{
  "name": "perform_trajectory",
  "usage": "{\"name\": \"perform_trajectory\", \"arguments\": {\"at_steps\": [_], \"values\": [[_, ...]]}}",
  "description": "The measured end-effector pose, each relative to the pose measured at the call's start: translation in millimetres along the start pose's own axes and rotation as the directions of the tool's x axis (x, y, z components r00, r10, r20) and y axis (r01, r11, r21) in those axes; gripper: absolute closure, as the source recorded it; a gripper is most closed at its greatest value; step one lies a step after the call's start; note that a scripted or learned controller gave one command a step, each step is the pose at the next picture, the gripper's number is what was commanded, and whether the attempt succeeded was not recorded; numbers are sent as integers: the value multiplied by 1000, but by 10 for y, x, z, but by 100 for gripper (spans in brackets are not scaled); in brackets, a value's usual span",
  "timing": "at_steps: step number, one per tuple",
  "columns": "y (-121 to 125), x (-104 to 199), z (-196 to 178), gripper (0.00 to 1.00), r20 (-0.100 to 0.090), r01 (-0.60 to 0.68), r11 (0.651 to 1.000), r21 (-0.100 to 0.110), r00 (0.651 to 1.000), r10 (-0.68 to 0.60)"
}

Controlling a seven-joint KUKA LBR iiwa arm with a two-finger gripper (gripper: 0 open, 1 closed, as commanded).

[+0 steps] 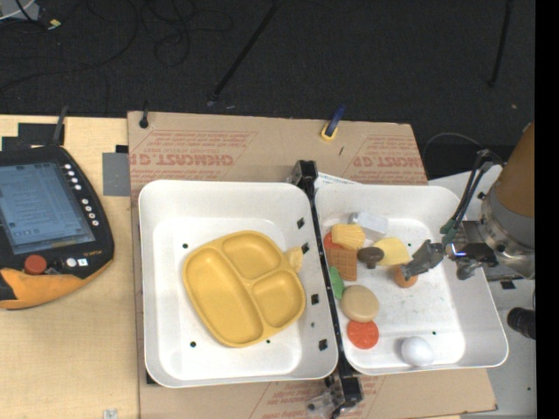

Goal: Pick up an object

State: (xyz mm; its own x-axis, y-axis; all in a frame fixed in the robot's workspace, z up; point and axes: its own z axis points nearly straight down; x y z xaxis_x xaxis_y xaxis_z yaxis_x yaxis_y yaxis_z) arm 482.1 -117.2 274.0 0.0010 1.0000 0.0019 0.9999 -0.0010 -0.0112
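The right white bin (472, 330) holds several toy foods: a yellow corn piece (348, 236), a brown waffle (342, 262), a dark brown lump (370, 256), a pale yellow piece (391, 250), a tan bun (360, 303), a red disc (363, 333) and a white ball (417, 350). A small orange piece (404, 277) lies near the bin's middle. My gripper (445, 262) hangs low over the right half of this bin, open. Its left fingertip sits just above and right of the orange piece, and nothing is between the fingers.
The left bin (166, 225) carries a yellow divided plate (244, 285). A black divider (321, 269) separates the bins. A teach pendant (48, 225) lies on the bench at far left. Cardboard (262, 151) lies under the bins, with a yellow clip (330, 130) at its back edge.
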Motion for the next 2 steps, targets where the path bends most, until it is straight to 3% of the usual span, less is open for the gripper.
{"name": "perform_trajectory", "arguments": {"at_steps": [1, 2], "values": [[15, -2, -46, 0, 2, 2, 1000, -10, 1000, -2], [43, 43, 592, 0, -1, 2, 1000, -2, 1000, -2]]}}
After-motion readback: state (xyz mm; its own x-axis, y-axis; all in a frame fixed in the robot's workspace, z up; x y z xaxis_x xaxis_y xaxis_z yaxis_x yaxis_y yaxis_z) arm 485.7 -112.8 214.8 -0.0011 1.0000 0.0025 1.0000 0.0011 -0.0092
